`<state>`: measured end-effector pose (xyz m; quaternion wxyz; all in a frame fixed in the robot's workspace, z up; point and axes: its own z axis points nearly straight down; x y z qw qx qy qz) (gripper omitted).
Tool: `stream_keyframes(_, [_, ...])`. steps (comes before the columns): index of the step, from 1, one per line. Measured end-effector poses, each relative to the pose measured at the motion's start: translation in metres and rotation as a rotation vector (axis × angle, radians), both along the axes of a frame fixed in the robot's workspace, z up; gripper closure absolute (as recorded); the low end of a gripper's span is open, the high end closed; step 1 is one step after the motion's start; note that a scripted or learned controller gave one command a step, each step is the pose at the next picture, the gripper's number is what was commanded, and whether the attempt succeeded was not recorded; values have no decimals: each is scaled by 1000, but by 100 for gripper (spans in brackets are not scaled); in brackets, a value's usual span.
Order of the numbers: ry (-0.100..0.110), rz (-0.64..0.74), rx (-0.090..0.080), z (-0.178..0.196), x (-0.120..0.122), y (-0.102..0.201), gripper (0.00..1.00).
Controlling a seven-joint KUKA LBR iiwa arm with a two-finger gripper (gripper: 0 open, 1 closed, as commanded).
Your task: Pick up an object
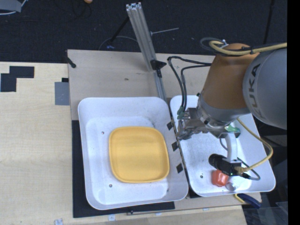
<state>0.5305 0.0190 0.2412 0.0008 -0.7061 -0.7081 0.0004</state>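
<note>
The gripper (pixel 186 125) hangs low over the right bin's (pixel 262 184) near-left part; whether it is wide or narrow, I cannot tell. An orange object (pixel 218 177) lies near the front edge, probably light; grasp across its middle.

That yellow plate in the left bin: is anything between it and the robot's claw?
Yes, in a small way. The gripper hangs over the right bin, and the two bins' adjoining rims lie between it and the yellow plate. Nothing rests on the plate itself in the left bin.
</note>
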Motion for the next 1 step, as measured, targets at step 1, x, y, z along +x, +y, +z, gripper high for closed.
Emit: stream_keyframes(1, [0, 0, -1, -6, 4, 52, 100])
